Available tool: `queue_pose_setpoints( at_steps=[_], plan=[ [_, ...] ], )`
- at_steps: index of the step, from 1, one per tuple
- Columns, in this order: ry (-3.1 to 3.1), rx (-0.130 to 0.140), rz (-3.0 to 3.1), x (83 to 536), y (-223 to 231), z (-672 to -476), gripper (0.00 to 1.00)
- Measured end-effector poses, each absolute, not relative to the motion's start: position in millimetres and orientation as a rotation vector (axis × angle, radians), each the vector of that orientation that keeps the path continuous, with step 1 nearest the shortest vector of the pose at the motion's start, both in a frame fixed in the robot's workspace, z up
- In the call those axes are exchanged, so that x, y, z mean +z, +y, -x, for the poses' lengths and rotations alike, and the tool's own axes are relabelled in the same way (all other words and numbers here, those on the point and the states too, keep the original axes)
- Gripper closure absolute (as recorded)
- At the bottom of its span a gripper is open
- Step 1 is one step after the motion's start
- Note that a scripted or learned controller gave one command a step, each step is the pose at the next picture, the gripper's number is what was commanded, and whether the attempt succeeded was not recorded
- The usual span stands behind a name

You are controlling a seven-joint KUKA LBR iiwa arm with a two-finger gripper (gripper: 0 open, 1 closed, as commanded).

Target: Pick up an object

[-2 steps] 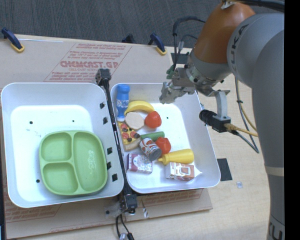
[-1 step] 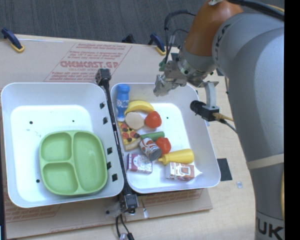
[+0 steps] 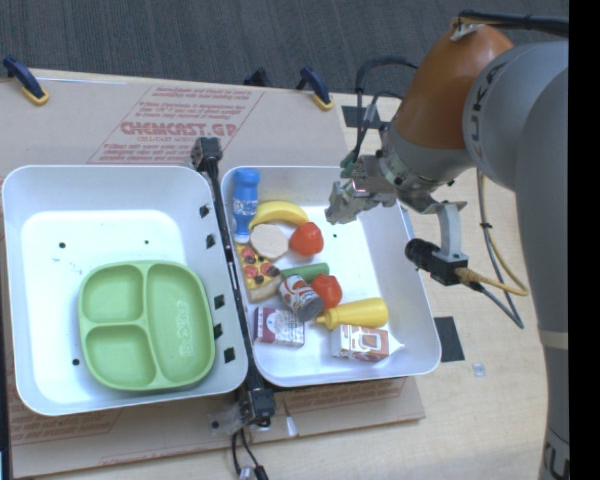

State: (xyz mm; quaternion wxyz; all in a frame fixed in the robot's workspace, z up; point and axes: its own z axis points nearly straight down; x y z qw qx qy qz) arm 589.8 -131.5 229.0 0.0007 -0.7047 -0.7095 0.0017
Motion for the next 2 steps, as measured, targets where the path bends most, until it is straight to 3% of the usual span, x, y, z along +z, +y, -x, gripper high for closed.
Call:
queue_pose_setpoints(
  at_steps=[1, 2],
  plan=[
    [-2.228, 0.006, 2.214, 200.1, -158.8, -634.4, 1.00],
    [-2.227, 0.006, 2.213, 209.1, -187.8, -529.5, 1.00]
  ],
)
